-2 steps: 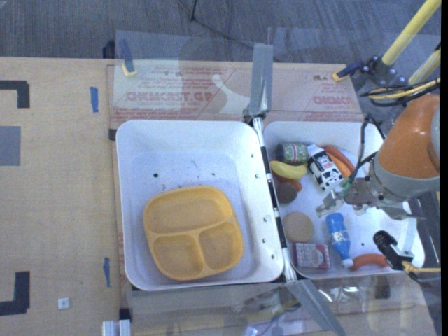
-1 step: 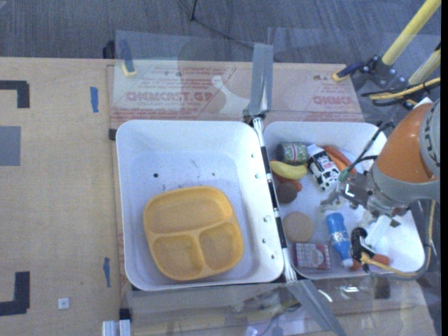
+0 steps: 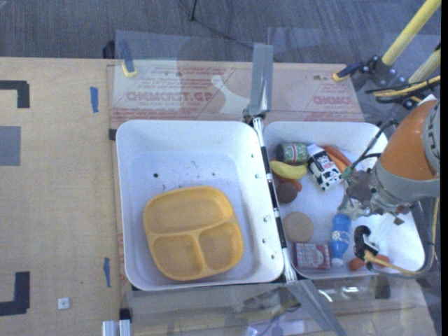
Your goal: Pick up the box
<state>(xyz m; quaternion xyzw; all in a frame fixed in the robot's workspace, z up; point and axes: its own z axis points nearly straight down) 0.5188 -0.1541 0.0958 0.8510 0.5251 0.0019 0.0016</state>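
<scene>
Your gripper hangs over the right bin; you cannot tell its grip state, the wrist hides it. The box, small and red, lies flat below and to the left of the gripper, near the bin's front wall; a blue bottle stands between them, just beside the box; a brown disc sits just above the box. The box label is too blurred to read; the cardboard behind the bins bears red lettering, unclear.
</scene>
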